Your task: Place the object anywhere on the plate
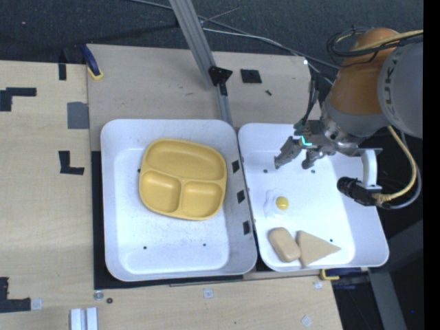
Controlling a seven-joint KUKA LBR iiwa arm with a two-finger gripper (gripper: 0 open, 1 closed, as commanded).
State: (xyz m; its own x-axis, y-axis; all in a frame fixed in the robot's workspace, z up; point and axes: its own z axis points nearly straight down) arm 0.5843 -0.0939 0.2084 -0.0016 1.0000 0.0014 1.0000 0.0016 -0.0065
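The plate [183, 179], yellow and split into three compartments, sits in the left bin [124, 253], toward the upper middle of that bin and left of frame centre. Nothing rests on it, so the step in hand looks like the pick, not yet the carry.

The right bin [357, 239] holds the candidates. Along its lower edge, in the lower right of the frame, lie a tan wedge [317, 247] and a rounded tan piece [282, 244], touching or nearly so. Above them, near the middle of that bin, sits a small fried-egg toy [280, 202], white with a yellow dome, apart from the other two.

The gripper [297, 157] hangs over the upper part of the right bin, its two dark fingers spread apart with nothing between them. Which object the program means to take cannot be told; the egg is nearest, just below and slightly left of the fingertips in the picture, while the tan pair is farther down.

To do the pick well, I judge the arm should come straight down over one item. The egg is flat and low, so the fingers would need to reach almost to the bin floor. Going for the tan pair risks nudging both, since they crowd each other.
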